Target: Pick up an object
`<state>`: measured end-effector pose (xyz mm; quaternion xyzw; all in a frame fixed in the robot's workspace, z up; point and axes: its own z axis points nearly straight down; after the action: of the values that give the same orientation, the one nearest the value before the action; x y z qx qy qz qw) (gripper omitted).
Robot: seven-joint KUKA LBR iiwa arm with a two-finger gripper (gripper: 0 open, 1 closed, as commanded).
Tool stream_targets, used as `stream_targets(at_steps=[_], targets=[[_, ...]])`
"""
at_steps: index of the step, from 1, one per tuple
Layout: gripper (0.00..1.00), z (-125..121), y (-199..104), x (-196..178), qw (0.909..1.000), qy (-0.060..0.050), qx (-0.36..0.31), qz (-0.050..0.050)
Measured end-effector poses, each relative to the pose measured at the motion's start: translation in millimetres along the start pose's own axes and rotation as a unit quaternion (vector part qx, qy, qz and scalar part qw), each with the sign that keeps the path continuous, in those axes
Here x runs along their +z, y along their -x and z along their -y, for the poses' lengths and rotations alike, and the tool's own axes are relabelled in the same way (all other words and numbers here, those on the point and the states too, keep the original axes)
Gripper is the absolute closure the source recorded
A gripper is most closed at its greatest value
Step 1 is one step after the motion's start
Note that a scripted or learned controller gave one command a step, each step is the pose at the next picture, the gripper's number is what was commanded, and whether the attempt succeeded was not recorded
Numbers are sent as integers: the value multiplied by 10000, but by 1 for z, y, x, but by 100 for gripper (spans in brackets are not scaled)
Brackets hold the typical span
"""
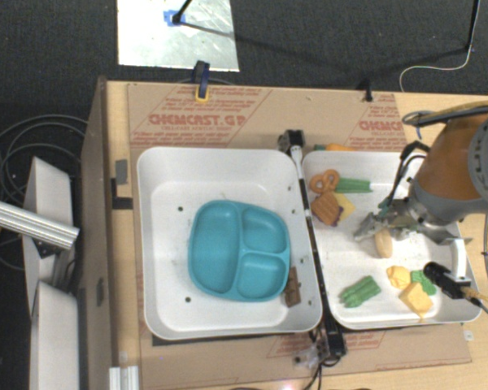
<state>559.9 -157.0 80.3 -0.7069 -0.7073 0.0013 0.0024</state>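
Note:
The right bin (pixel 333 295) holds several toy foods. A beige, potato-like piece (pixel 383 243) lies near its middle, and my gripper (pixel 381 224) hangs right over its top edge, low in the bin. To the left are a pretzel (pixel 325 181), a brown waffle piece (pixel 327 210) and a long green item (pixel 354 185). Toward the front lie a green bean pod (pixel 359 291), two yellow chunks (pixel 398 277) (pixel 417 298) and a small green piece (pixel 426 282). Whether the gripper touches the beige piece is hidden by the wrist.
The left bin (pixel 159 218) carries a blue divided plate (pixel 238 250), with a brown object (pixel 293 287) by its right wall. The arm's orange band (pixel 447 161) covers the right bin's far right. An orange item (pixel 337 147) sits at that bin's back rim.

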Motion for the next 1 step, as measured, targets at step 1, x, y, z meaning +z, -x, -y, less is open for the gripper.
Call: stream_targets(at_steps=[1], targets=[[100, -4, 0, -15, 10000, 49, -2, 12]])
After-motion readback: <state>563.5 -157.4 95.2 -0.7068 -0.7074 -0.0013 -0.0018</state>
